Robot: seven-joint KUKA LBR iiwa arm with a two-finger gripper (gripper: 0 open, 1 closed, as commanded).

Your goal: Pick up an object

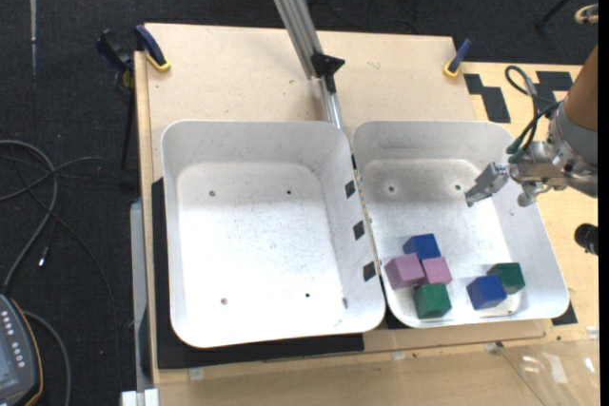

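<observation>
The grey arm reaches in from the right, and its two-finger end effector [501, 185] hangs over the upper right part of the right-hand shallow white bin [419, 145]. Its fingers stand apart, with nothing between them.

The coloured cubes lie well below the end effector, gathered toward the near end of that same bin. A blue cube [422, 246] sits at the top of one cluster, touching two pink-purple cubes [404, 270] [437, 270] that sit side by side, and a dark green cube [432, 300] rests just below them. To their right, apart from that cluster, a second blue cube [486, 291] touches a second green cube [509, 277].

The left-hand shallow white bin [186, 147] sits beside it on the pale wooden surface [238, 71].
</observation>
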